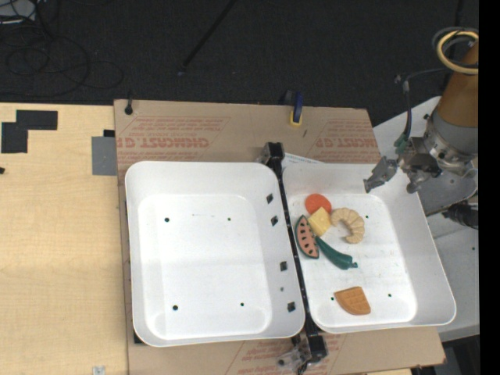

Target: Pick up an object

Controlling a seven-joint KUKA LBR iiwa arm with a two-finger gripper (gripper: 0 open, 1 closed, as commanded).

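The right bin point(426, 276) holds a cluster of toy foods: a red-orange round piece point(317, 203), a yellow block point(319, 222), a tan curled croissant-like piece point(349, 223), a watermelon slice point(307, 237) and a dark green pod point(336, 255). An orange wedge point(352, 300) lies apart near the bin's front. My gripper point(390, 184) hangs over the bin's far right corner, up and to the right of the cluster. It is open, with nothing between its fingers.
The left bin point(141, 209) adjoins the right one along a black clipped divider point(283, 233). Both bins rest on a cardboard sheet point(211, 131). A blue clamp point(296, 108) stands at the sheet's far edge. The arm's cables run at the right.
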